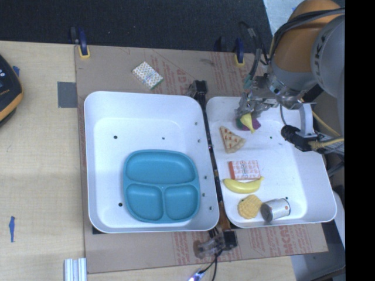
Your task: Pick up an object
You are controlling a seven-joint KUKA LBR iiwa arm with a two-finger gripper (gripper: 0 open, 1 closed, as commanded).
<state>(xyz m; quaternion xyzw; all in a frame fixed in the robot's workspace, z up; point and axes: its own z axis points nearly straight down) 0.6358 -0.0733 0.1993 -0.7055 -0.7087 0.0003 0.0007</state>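
You have the gripper (251, 111) down at the far end of the right bin (310, 180), and a small yellow-and-purple object (248, 122) sits right at its fingertips, seemingly caught between them, so I judge the claw to be closed on that piece. The object looks either just off the bin floor or barely touching it; from this slanted view you cannot settle which. So the grasp appears made, but the lift is what remains: until the piece hangs visibly free of the floor, treat the pick as unproven. Counting what you have to work with: two white bins side by side. The left bin (102, 122) holds one blue divided tray (160, 185) with three compartments. The right bin holds, besides the gripped piece, one pizza slice (232, 139) just beside the gripper, one red-and-white packet (244, 170), one banana (242, 185) just below the packet, one round waffle (249, 206), and one small can (275, 209) lying on its side next to the waffle. That makes six loose things in the right bin. Outside the bins, one small patterned square (147, 74) lies on the brown board (117, 69).
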